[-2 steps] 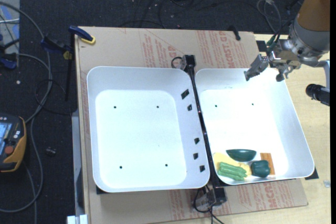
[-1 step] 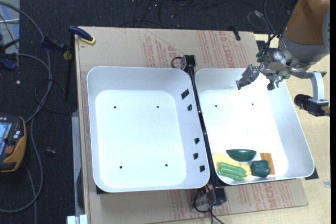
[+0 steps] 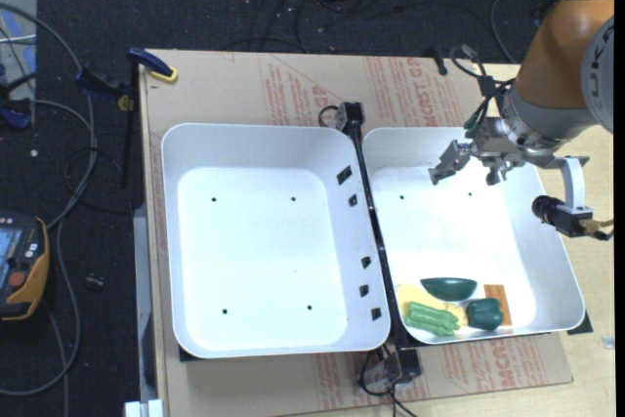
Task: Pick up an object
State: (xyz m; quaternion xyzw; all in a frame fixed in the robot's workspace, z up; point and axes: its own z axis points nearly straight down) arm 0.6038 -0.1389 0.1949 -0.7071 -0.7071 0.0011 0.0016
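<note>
At the far left, on the dark floor around nine o'clock, we see a yellow-and-black handheld device point(image 3: 21, 267) beside loose cables. A blue clamp with a yellow tip point(image 3: 151, 65) grips the bench's upper left corner, near eleven o'clock. The bench top is a tan cardboard sheet point(image 3: 293, 78) with red print.

The left bin point(image 3: 186, 210) is smooth white plastic with rounded corners and a shallow, glossy floor. A black divider strip point(image 3: 366, 220) runs between it and the right bin point(image 3: 547, 249), which has the same make.

In the right bin, the objects huddle at the near edge, around five o'clock of the view: a ridged green piece shaped like a bunch of pods point(image 3: 432, 317), a dark green bowl-shaped item point(image 3: 448, 287) lying on a pale yellow flat piece point(image 3: 415, 292), a chunky teal object point(image 3: 484, 312), and a small orange-brown block point(image 3: 497, 292) just behind it.

The gripper point(image 3: 469, 161) hangs over the bin's far end, near two o'clock — the objects lie well apart from it, toward six o'clock from the fingers. Its dark fingers look spread apart, with nothing between them. Above it rises the grey arm with its orange band point(image 3: 571, 29).
</note>
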